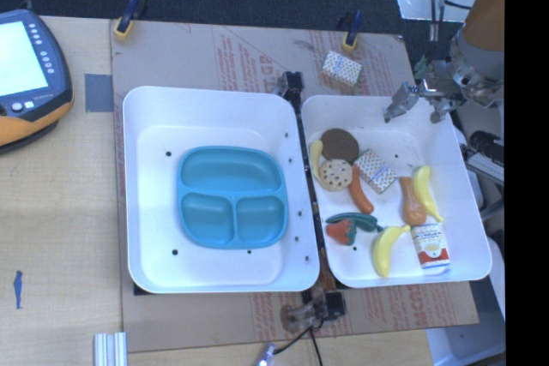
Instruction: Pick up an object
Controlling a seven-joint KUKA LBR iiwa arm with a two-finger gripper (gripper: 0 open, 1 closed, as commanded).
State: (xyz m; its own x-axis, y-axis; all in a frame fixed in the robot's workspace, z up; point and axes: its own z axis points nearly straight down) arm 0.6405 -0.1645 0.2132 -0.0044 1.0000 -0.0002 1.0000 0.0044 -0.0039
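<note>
Gripper (420, 102) hangs over the far right corner of the right bin (480, 257), fingers spread apart, nothing between them. Nothing picked up yet; the whole grasp is still to do. Candidates lie in that bin: cookie (334, 175), sausage (361, 190), two bananas (388, 248), juice carton (431, 247). Left bin (141, 184) holds a blue divided plate (232, 195). Arm enters from the right, wrist tilted toward the bin.

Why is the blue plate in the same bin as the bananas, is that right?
Not quite. The camera view shows the blue plate alone in the left bin; the bananas lie in the right bin with the other toy food.
</note>
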